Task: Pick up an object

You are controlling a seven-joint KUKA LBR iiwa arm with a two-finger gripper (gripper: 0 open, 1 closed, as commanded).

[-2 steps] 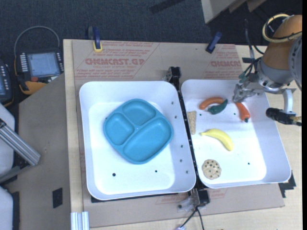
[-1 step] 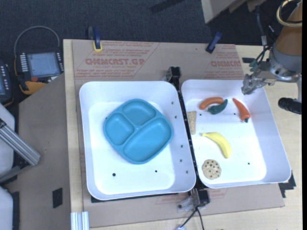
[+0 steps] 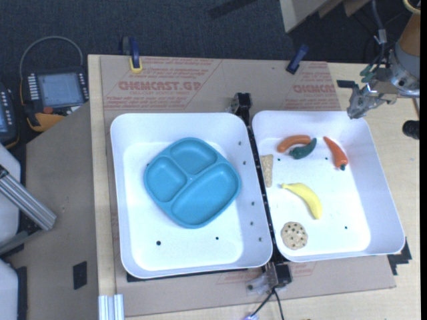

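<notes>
Two white bins sit side by side on a table. Left bin (image 3: 127,245) holds a blue divided plate (image 3: 192,181). Right bin (image 3: 380,212) holds a banana (image 3: 304,197), cookie (image 3: 293,234), orange pepper (image 3: 335,151), sausage (image 3: 295,142) w/ a green item against it, and a cracker (image 3: 267,169). Claw (image 3: 360,104) hangs above the right bin's far corner, nothing in it; can't tell its opening, too small and blurred. Best bet: banana, lying apart from the rest; come straight down, close across its narrow width.
</notes>
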